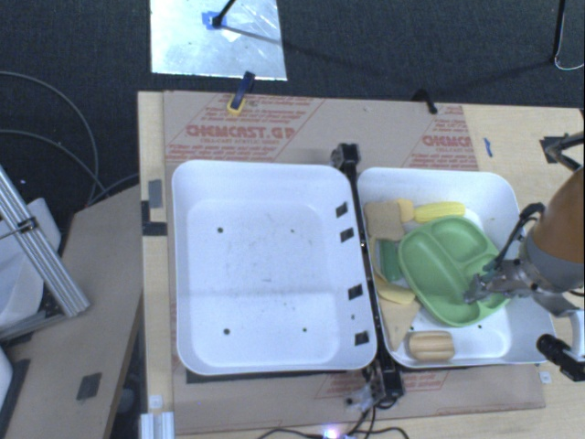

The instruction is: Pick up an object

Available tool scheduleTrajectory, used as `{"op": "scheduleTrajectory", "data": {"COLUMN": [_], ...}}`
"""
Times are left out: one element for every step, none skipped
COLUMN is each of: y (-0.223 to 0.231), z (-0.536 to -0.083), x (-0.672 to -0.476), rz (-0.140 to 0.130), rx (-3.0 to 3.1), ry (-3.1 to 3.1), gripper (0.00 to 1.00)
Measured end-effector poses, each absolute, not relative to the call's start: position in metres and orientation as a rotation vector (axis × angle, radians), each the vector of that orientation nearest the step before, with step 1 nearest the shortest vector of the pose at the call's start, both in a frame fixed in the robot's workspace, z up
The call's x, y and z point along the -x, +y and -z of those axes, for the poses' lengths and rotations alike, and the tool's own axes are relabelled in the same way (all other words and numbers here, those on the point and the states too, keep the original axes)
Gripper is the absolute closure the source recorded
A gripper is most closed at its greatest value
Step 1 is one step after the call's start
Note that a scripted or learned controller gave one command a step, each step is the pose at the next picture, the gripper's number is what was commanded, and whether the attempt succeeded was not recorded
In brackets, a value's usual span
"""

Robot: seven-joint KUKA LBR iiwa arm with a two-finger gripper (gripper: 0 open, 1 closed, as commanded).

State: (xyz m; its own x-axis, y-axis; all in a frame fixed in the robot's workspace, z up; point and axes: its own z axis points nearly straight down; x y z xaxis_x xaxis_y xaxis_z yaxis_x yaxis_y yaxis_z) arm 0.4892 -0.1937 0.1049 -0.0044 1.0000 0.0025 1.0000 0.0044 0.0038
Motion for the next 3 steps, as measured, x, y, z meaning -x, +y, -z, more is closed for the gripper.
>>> {"op": "scheduleTrajectory", "data": {"y": [-0.117,-0.066,0.012], "z": [-0.204,-0.23,-0.256], "x": [-0.531,-0.511,-0.487], "rz": [-0.008,0.002,-0.007], "rx": [-2.206,-2.214,-2.208], "ry": [2.228,2.219,2.234], "gripper": [1.0,1.0,1.0]}}
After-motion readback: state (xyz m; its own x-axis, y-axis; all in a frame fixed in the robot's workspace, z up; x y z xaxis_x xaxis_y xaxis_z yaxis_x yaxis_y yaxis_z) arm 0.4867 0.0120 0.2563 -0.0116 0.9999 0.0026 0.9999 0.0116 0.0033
